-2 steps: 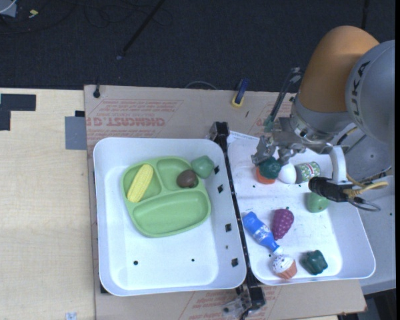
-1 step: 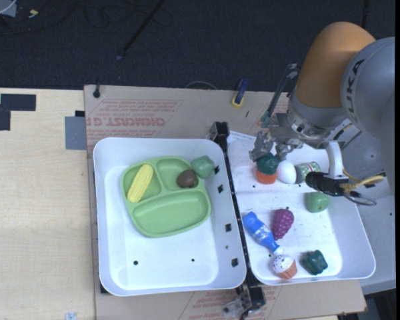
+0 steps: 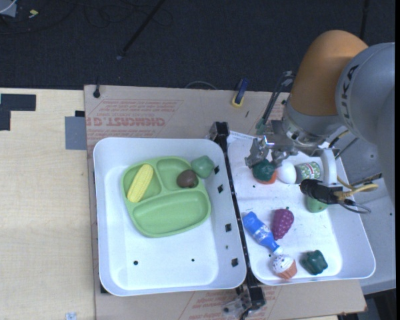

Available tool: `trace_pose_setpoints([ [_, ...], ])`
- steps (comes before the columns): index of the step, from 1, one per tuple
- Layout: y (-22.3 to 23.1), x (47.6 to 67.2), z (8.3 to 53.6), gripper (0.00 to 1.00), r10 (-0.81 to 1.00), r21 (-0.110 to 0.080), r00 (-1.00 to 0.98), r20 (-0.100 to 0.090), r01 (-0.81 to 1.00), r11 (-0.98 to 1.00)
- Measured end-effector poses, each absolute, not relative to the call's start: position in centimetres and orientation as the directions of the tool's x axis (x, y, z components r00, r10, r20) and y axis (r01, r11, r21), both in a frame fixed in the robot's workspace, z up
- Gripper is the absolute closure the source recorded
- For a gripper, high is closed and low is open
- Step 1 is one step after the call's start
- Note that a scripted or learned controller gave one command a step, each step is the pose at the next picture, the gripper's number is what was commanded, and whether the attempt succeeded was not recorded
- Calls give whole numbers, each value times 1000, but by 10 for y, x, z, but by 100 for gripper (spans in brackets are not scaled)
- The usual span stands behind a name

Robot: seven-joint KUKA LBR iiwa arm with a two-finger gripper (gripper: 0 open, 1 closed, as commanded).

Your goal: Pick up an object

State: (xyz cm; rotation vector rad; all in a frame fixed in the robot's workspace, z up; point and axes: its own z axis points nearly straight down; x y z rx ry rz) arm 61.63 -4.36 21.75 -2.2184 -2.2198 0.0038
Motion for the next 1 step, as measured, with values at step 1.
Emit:
trace_pose_setpoints([
  [1, -50, 613, 219, 100, 1000, -3, 1, 0, 1000, -1],
])
